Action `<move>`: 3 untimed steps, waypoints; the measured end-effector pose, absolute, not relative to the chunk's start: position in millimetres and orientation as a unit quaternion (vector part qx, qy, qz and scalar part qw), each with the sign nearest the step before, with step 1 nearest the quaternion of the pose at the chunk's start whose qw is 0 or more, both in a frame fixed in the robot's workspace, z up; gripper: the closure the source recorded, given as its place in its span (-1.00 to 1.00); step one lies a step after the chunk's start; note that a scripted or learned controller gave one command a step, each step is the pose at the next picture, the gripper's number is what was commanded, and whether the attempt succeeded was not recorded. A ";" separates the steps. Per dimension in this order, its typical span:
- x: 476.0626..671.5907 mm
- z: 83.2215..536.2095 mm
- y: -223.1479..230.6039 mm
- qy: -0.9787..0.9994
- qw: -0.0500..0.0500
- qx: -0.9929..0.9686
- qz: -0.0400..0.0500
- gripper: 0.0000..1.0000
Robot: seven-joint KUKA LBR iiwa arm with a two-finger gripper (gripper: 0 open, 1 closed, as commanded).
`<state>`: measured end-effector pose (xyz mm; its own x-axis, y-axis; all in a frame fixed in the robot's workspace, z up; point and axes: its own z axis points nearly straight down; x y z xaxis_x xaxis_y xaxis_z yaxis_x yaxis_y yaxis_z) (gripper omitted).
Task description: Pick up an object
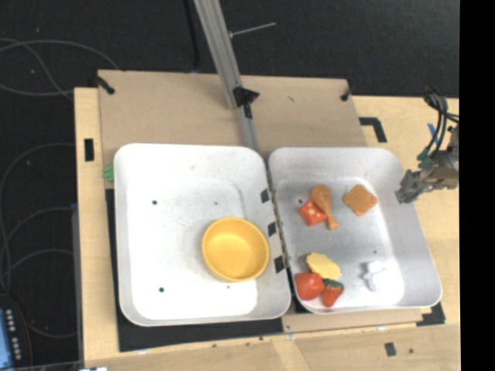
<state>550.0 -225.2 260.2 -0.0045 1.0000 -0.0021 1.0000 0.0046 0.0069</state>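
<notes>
Gripper sits at right edge of right bin, arm largely cut off by the frame; cannot tell how it stands, too small and dark. Nothing visibly held.

Right bin, shallow white, scuffed grey floor. Contents: orange drumstick-shaped toy touching a red block; tan-orange rounded piece just beside them, nearest the gripper. Near front wall: yellow lumpy piece over a red round toy and a small strawberry-like piece, partly overlapping. Small white object hard to make out against the white floor.

Left bin: glossy yellow bowl, upright.
</notes>
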 end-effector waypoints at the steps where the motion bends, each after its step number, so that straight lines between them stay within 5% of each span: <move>1: 569.0 253.9 -179.7 0.709 0.001 0.705 0.001 1.00; 3: 596.2 259.9 -88.1 0.710 0.001 0.704 0.001 1.00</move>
